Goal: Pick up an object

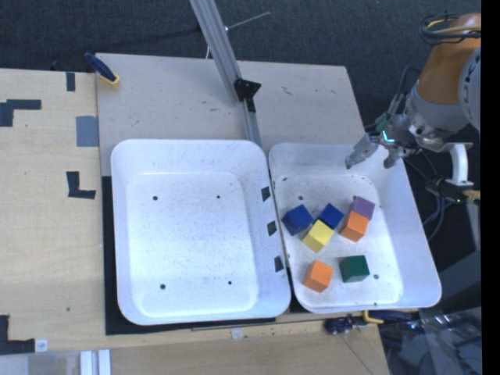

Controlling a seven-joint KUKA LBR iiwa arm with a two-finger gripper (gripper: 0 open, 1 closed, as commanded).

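Blue, yellow, orange, purple, green cubes [328, 241]; white bins [125, 162].

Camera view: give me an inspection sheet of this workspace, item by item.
Surface: wooden bench bearing a left bin and a right bin, side by side.
Job's things: all in the right bin: two blue cubes, yellow cube, purple cube, two orange cubes, green cube.
Clutter: blue and yellow tool at the bench's far edge.
Grippers: gripper above the right bin's far right corner, jaws apart, holding nothing.
Cables: black cables beside the arm.
Surroundings: slanted metal pole, dark floor.
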